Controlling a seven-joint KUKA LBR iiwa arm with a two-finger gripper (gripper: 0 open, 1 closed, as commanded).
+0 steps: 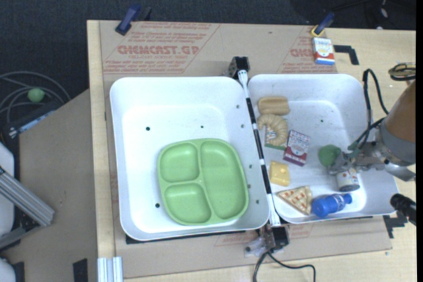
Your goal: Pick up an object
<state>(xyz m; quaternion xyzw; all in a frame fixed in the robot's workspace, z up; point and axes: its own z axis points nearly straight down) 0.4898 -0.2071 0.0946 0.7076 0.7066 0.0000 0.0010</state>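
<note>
Grey, the arm's jaws (346,172) hung over the right white bin (310,86) near the table's right edge, beside a green ball (328,155), their opening indiscernible.

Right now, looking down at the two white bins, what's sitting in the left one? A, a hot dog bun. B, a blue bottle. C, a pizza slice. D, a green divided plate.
D: the green divided plate lies alone in the left bin, while the blue bottle, pizza slice and bun all lie in the right bin.
</note>
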